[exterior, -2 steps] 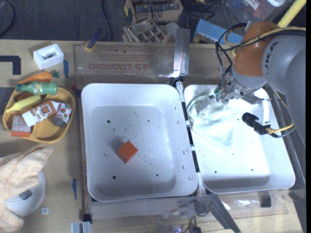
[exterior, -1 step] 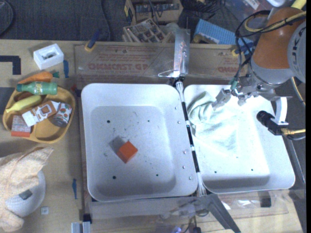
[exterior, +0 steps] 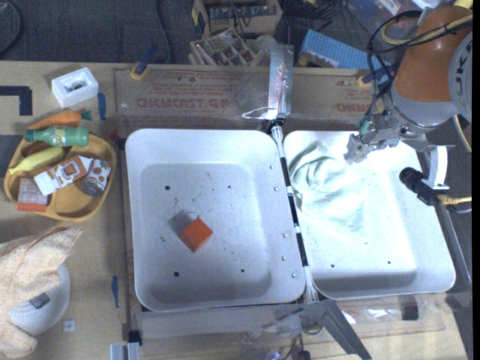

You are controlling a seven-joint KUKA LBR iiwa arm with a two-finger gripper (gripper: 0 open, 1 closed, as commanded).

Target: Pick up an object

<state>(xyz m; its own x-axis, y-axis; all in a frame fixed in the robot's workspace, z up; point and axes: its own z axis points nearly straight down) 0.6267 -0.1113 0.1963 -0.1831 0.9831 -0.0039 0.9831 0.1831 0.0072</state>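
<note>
Wooden bench boards carry two shallow white bins side by side, with cables and boxes crowding the dark floor behind them. Taking the orange block (exterior: 198, 235) as the landmark: it lies alone on the floor of the left bin (exterior: 150, 156), a little below and left of that bin's middle, one corner turned toward the camera, nothing touching it. Right of the block, past the seam where the bins meet, the right bin (exterior: 390, 276) holds a crumpled pale cloth (exterior: 322, 175) spread over its upper left part. Up and well right of the block, the gripper (exterior: 358, 147) hovers at the far edge of the right bin, just beside the cloth's upper right fringe, below the arm's orange band (exterior: 427, 58). Whether its jaws stand apart or together cannot be told; the tip is small and washed out against the white.

Far left of the block, off the bins, a yellow bowl (exterior: 60, 201) holds a green bottle (exterior: 58, 136) and packets.

The nearest candidate seems to be the cloth. To do this well, the descent should centre on a raised fold rather than the flat fringe, coming straight down so a ridge of fabric sits between the jaws. A thin layer would likely slip out. The block would offer firmer faces, but needs a long reach across the seam and jaws aligned to its turned sides
</note>
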